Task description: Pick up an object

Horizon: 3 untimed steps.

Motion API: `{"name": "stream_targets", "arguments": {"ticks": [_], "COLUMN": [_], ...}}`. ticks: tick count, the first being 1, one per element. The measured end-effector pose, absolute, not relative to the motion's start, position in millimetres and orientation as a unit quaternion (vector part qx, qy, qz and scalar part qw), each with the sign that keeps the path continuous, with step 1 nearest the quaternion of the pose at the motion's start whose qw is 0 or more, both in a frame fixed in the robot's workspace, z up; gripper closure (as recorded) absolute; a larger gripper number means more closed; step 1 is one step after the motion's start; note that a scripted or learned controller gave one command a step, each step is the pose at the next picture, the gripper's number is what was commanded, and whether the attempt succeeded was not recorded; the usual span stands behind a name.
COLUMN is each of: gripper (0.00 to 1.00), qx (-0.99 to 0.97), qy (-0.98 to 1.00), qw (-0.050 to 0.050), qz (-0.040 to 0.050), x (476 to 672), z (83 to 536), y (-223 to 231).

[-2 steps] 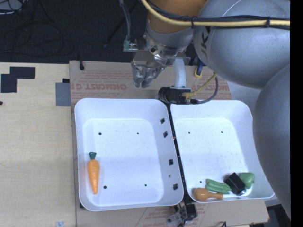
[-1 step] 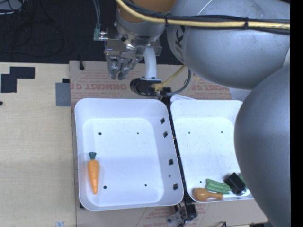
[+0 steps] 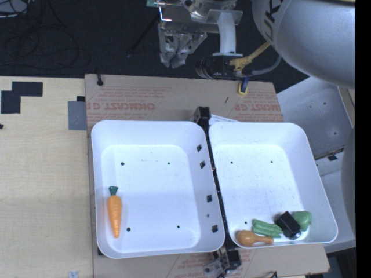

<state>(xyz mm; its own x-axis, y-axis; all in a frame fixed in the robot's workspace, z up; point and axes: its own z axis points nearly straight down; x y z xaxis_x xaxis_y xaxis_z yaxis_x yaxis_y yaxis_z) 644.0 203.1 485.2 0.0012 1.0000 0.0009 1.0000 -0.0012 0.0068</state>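
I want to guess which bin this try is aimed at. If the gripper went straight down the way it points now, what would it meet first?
Probably not a bin at all. The gripper hangs beyond the far edge of the bins, so going straight down it would likely meet the brown cardboard sheet behind the left bin. Depth is hard to judge from this slanted view.

a robotics lab: 2 white bins (image 3: 148, 133) on cardboard (image 3: 174, 100), loose cables (image 3: 46, 39) behind.

Light fell evenly from above and the two white bins (image 3: 151, 133) shone bright without glare. A soft shadow dimmed the left bin's near floor. The background stayed almost black. The arm (image 3: 313, 22), close to the lens, looked blurred and soft.
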Motion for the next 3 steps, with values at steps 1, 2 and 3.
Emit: {"name": "stream_targets", "arguments": {"ticks": [1, 2, 3], "gripper": [1.00, 1.00, 1.00], "qx": [0.706, 0.705, 0.705], "qy": [0.709, 0.709, 0.709], "qw": [0.000, 0.000, -0.002], "qz": [0.0002, -0.0009, -0.0033], "x": [643.8, 643.0, 643.3], "z": [515.4, 538.5, 521.4], "y": [245.3, 244.3, 244.5]}}
